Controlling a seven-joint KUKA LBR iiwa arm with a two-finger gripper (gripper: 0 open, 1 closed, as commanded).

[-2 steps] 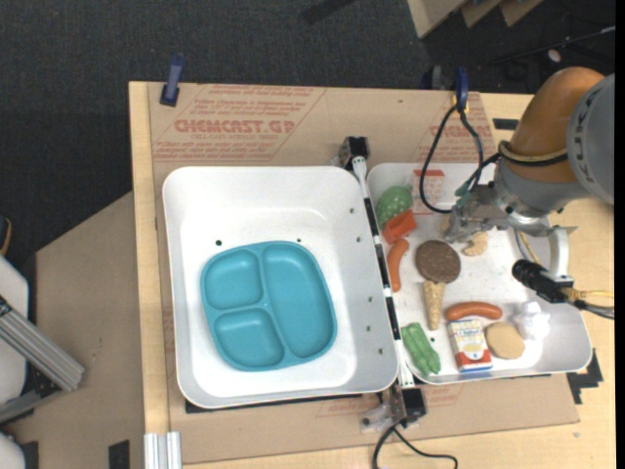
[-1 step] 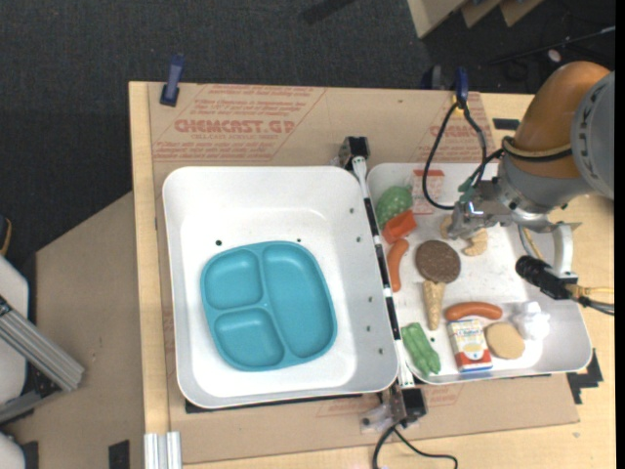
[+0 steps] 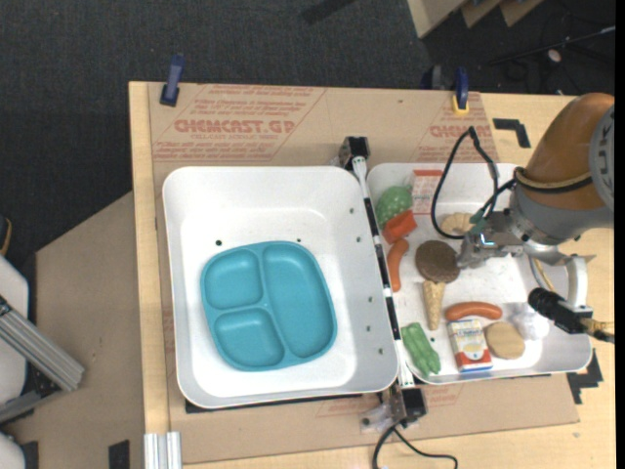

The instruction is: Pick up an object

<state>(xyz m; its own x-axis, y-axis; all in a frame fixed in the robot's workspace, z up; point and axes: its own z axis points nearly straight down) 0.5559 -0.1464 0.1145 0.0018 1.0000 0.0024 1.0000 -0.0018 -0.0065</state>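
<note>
My pincer hangs low over the right bin, by the toy food.

I cannot tell if it is spread or pinching. A brown round cookie lies just left of it, and a pale bun sits just above. A hot dog lies lower down. The left bin holds a blue tray.

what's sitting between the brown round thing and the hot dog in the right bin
In the camera view, bare white bin floor separates the brown disc from the hot dog; the cone lies just to the gap's left.
</note>
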